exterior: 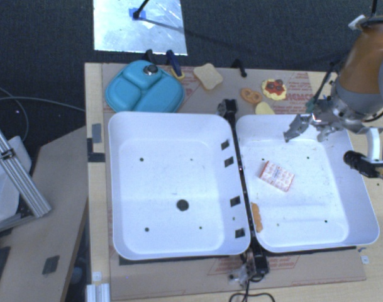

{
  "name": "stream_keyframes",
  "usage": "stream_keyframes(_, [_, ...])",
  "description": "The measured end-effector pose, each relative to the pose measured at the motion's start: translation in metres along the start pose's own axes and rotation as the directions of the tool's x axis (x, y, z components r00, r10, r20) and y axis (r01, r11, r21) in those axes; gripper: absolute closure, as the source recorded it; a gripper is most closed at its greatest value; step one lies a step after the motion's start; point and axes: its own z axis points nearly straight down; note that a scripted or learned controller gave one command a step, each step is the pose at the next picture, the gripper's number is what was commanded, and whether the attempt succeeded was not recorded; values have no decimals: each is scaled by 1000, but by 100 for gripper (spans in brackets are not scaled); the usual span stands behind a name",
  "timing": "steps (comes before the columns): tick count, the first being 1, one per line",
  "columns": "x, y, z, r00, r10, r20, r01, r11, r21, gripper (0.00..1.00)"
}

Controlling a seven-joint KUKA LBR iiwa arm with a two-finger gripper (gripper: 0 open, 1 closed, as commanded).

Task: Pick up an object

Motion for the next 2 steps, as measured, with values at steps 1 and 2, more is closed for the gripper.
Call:
stream_keyframes(1, [-50,-135,70,1000,12,-2,-12,1000,16,0])
stream_keyframes(2, [-47,-126,55,1000,0,2,0,1000,-3,100])
